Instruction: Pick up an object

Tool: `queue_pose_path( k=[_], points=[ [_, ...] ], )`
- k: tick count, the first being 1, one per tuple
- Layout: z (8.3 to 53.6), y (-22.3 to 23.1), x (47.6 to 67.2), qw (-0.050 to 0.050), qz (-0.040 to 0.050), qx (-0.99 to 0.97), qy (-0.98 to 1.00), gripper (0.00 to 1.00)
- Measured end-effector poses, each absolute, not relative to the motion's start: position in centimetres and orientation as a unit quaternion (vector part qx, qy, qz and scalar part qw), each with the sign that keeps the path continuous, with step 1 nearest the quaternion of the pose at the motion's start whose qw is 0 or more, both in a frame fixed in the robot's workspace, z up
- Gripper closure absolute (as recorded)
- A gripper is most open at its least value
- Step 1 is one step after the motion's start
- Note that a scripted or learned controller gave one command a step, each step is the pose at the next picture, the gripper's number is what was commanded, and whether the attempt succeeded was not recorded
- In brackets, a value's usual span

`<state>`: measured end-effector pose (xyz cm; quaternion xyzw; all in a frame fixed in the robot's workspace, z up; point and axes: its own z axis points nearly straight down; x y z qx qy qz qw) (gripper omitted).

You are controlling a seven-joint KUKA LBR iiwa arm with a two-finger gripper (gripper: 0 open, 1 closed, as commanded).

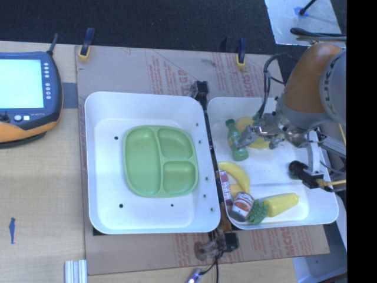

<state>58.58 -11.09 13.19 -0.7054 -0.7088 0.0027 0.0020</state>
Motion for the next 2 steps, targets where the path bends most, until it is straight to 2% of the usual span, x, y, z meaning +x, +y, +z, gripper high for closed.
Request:
queue_pose_path(
  k=[1, 2],
  points=[
    [11.3, -10.7, 65.5, 0.001, 0.0009, -0.706, -0.708, 0.00],
    [9.1, -9.9, 61.1, 0.002, 0.0024, -0.706, -0.709, 0.00]
  ],
)
